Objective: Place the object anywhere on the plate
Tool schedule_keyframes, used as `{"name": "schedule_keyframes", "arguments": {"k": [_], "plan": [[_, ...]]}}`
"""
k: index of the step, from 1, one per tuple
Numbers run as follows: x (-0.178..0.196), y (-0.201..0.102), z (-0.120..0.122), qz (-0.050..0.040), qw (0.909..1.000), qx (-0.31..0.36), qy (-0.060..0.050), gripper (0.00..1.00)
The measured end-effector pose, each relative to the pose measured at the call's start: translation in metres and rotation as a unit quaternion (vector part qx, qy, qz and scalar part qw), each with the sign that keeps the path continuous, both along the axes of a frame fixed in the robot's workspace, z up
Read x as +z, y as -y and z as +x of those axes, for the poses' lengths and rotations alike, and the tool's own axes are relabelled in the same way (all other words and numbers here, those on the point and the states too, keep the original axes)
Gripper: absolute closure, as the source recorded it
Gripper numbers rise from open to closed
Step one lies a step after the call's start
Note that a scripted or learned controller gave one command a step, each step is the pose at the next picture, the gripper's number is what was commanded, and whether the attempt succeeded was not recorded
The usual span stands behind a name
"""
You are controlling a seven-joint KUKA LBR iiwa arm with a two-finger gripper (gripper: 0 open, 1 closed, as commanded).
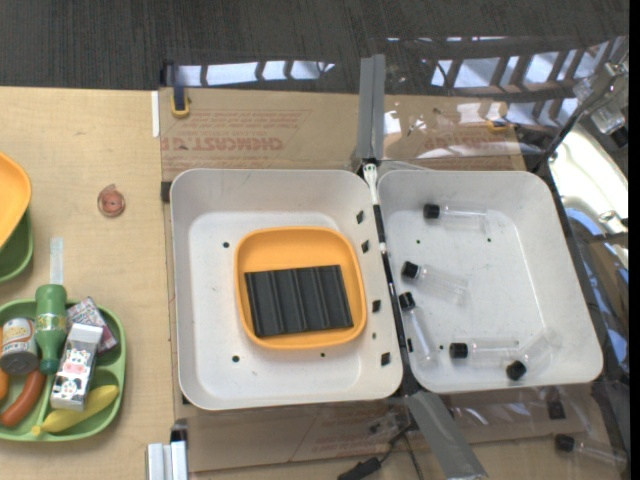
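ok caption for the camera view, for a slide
Orange plate bearing a dark ribbed block in the left bin; clear black-capped tubes scattered in the right bin.

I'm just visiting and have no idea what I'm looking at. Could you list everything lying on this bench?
Bins: two, white, side by side; left bin, right bin.
Plate: one, orange, middle of the left bin.
Ridged slab: one, dark grey, lying on the plate.
Clear tubes with black caps: about five, in the right bin, e.g..
Green tray: one, lower left, holding toy food, a green bottle and small packets.
Orange dish: one, on a green one, at the left edge.
Small pink disc: one, on the wooden bench.
Cardboard sheet: brown, under the bins.
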State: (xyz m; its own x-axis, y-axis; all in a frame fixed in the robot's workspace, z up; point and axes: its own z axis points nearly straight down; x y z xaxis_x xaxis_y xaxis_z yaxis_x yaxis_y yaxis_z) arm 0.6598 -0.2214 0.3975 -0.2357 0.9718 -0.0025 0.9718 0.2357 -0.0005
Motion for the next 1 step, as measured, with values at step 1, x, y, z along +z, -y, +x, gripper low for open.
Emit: {"name": "schedule_keyframes", "arguments": {"k": [1], "plan": [[0.044,0.0,0.0002,-0.0002,0.9888,0.149,0.001,1.0]]}}
